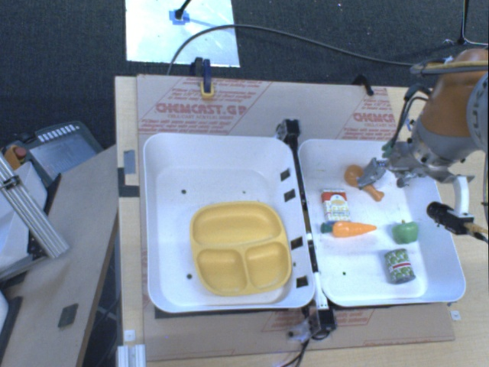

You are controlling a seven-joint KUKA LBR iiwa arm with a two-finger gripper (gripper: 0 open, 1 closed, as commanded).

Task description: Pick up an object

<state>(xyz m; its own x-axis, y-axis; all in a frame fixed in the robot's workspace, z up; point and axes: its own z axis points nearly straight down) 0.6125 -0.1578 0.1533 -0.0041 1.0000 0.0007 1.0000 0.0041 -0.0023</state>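
The bench (130, 228) is carrying a cardboard sheet (229, 102) printed with red lettering, and two shallow white bins are sitting side by side on that sheet. The left bin (168, 167) is holding a yellow divided plate (241, 247), which is lying toward the bin's 6 o'clock edge.

The right bin (443, 277) is holding five small items. An orange piece (359, 180) is lying at the bin's 12 o'clock area. A small red-and-white carton (335, 205) is lying at 9 o'clock, with a toy carrot (351, 229) just beside it at its 6 o'clock. A green pepper (406, 231) is lying at 3 o'clock of the carrot, and a green can (398, 266) is lying on its side near the bin's 5 o'clock corner.

The arm (454, 113) is reaching in over the right bin. The gripper (376, 172) is hanging just beside the orange piece; it cannot be determined whether the gripper is spread or pressed together, or whether it is touching the piece.

A yellow clamp (206, 82) is gripping the cardboard at its 12 o'clock edge. Dark carpet (61, 52) is covering the floor, with a pale square sheet (179, 21) lying on it and a black cable (306, 40) running across.
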